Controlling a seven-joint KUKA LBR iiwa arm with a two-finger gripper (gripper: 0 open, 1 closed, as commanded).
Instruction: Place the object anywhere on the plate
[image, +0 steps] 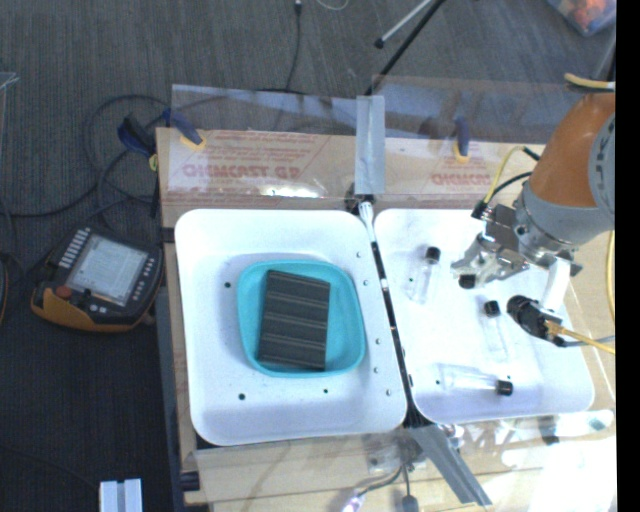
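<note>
Looking down on the gripper (478, 268), low over the right bin (440, 335), in among three small clear tubes with black caps; cannot tell if open or shut; cannot see anything held in it; close to the top tube (426, 270) and the middle tube (495, 325), farther from the bottom tube (470, 378)

Over in the left bin (200, 300), flat on the blue plate (248, 305), a dark ridged block (295, 318), covering most of the middle

Hard to say which thing is meant; most likely one of the tubes, all lying in the right bin, well apart from the plate

Plenty to go wrong from here; could close on air, with tubes so thin and see-through; could bump a tube and send it rolling, being round; could drop it on the way across, being smooth; could catch on the bin walls in the middle if carried too low; could set it on the block and watch it roll off, with so little bare plate left; better to aim for the bare blue edge and let go low
</note>
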